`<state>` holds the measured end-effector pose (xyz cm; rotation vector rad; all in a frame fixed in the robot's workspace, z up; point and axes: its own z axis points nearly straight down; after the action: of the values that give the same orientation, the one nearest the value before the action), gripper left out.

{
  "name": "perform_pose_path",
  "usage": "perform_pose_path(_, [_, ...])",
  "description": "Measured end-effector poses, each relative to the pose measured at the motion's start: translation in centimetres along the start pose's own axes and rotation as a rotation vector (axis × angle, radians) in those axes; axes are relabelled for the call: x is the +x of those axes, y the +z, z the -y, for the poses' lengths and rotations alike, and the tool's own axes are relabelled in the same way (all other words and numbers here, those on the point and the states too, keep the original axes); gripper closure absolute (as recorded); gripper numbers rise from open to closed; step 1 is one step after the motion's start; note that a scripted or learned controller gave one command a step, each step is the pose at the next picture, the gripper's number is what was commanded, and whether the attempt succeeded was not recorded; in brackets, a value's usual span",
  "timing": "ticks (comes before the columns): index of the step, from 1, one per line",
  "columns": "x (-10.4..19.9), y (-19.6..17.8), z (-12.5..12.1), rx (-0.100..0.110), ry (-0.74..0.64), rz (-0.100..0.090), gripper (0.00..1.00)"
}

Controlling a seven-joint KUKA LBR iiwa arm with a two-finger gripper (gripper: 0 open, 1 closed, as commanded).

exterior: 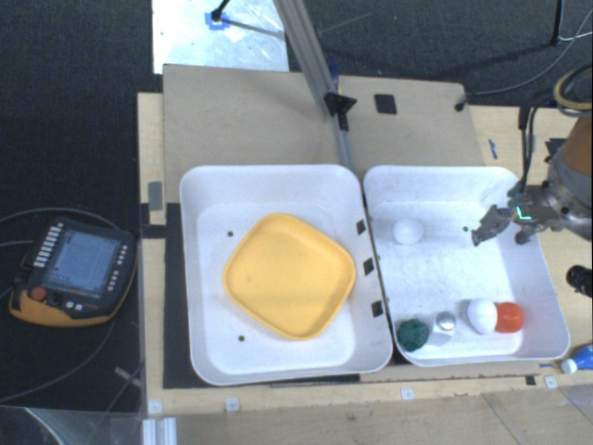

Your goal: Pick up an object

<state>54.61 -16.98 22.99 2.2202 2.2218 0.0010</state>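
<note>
Camera view looks down on two white bins, and we see the left bin (199, 248) holding a yellow square plate (289, 274) with rounded corners, lying flat and turned a little so its corners point toward the bin walls. In the right bin (547, 295) we count several small things. A white rounded object (407, 232) sits alone near the upper left part of that bin. Along the near wall we find a row: a dark green ball (413, 334) with a rough, fuzzy look in the near left corner, a small shiny silver piece (446, 323) just beside it, then a smooth white egg-like object (481, 315) touching a red-orange rounded object (509, 317).

We see the gripper (503, 226) above the right bin's far right part, well apart from the row at the near wall. Its dark fingers (485, 231) stand parted, pointing left into the bin, with nothing between them. The grey arm (573, 193) enters from the right edge.
</note>
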Motion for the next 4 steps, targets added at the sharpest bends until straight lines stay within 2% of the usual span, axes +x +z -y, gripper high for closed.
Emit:
perform_pose_path(1, [0.0,0.0,0.0,0.000,0.000,0.000,0.00])
perform_pose_path(4, [0.4,14.1,-0.7,0.003,0.000,-0.001,0.00])
